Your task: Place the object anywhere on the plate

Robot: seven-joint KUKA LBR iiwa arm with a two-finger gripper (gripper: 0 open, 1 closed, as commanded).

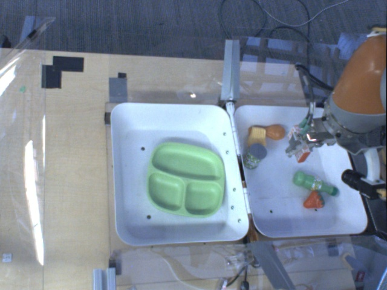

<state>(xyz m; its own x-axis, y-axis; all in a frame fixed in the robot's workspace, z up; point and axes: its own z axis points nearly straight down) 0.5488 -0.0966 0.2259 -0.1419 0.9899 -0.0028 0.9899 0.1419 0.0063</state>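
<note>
A green plate [185, 179] with three compartments lies in the left bin [127, 162]. My gripper [300, 145] hangs low over the upper middle of the right bin [272, 216]. A small red bit [304, 156] shows right at its tip; whether it is held is unclear. Left of the gripper lie a yellow block [257, 134], an orange rounded piece [276, 132] and a small can with a grey-blue top [255, 154]. Below the gripper rest a green bottle [314, 183] and an orange-red piece [313, 200].
A metal divider [230, 77] runs up from between the two bins. The arm's grey and orange body [363, 89] covers the right bin's far right corner. Black cables [266, 17] lie on the floor behind the bench.
</note>
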